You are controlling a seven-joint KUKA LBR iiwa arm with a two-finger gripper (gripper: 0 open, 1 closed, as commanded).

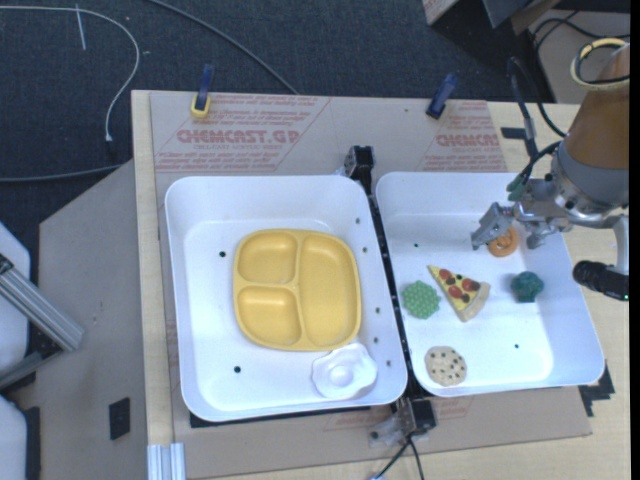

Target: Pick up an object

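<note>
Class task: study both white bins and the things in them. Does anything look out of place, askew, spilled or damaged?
Little stands out. The yellow divided plate sits slightly askew in the left bin, and the white fried egg toy lies off the plate beside its lower corner. In the right bin, the pizza slice, cookie and green pieces lie loose and undamaged.

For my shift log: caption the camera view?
Gripper poised at orange toy in right bin, near pizza slice.

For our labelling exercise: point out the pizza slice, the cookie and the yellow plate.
pizza slice (458, 290), camera view, middle of its topping.
cookie (445, 365), camera view, its centre.
yellow plate (262, 259), camera view, upper left compartment.
</note>
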